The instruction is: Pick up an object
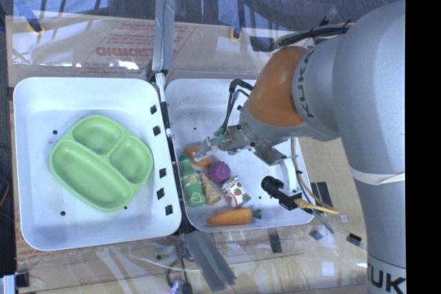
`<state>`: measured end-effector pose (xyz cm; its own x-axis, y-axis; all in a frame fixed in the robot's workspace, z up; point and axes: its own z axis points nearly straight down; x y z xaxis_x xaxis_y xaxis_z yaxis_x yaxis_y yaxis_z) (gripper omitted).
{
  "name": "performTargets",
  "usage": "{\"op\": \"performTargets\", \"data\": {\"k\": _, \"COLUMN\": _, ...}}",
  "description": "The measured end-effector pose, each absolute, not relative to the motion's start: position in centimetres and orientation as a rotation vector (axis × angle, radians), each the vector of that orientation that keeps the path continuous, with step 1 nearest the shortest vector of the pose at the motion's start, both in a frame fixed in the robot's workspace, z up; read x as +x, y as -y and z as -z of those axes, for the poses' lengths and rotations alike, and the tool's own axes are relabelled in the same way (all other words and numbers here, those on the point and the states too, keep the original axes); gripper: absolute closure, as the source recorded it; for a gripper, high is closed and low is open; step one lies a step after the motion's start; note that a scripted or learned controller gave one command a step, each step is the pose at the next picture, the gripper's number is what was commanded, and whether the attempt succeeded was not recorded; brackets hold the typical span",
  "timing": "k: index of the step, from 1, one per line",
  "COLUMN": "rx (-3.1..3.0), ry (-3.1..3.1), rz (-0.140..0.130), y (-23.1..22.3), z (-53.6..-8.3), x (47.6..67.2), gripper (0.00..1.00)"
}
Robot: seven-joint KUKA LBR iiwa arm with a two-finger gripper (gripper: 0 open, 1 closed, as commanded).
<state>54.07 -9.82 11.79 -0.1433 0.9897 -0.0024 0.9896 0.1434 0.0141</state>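
Arm: grey with orange band, reaching in from 3 o'clock over the right bin.
End effector: low over the right bin, at 12 o'clock from the toy cluster; too blurred and hidden by the wrist to tell how far apart the fingers stand, or whether anything sits between them.
Right bin: white, shallow, just beside the left bin; toys gathered toward its 6 o'clock half.
Purple ball: mid-cluster, just at 6 o'clock of the end effector.
Green bottle: lying at 9 o'clock of the ball, near the bin's left wall.
Small carton: red and white, at 5 o'clock of the ball.
Carrot: lying along the bin's 6 o'clock edge.
Orange piece: at 10 o'clock of the ball, partly hidden.
Left bin: white, holding a green divided plate with three compartments.
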Motion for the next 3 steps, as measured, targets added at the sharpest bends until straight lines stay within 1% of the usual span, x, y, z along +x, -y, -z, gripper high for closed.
{"op": "performTargets", "data": {"k": 1, "rx": 2.026, "ry": -2.397, "rz": -0.006, "y": 9.9, "z": -9.7, "x": 55.9, "gripper": 0.0}}
{"op": "performTargets", "data": {"k": 2, "rx": 2.018, "ry": -2.402, "rz": -0.01, "y": 9.7, "z": -10.8, "x": 56.1, "gripper": 1.0}}
{"op": "performTargets", "data": {"k": 3, "rx": 2.017, "ry": -2.403, "rz": -0.009, "y": 9.7, "z": -10.8, "x": 56.1, "gripper": 0.0}}
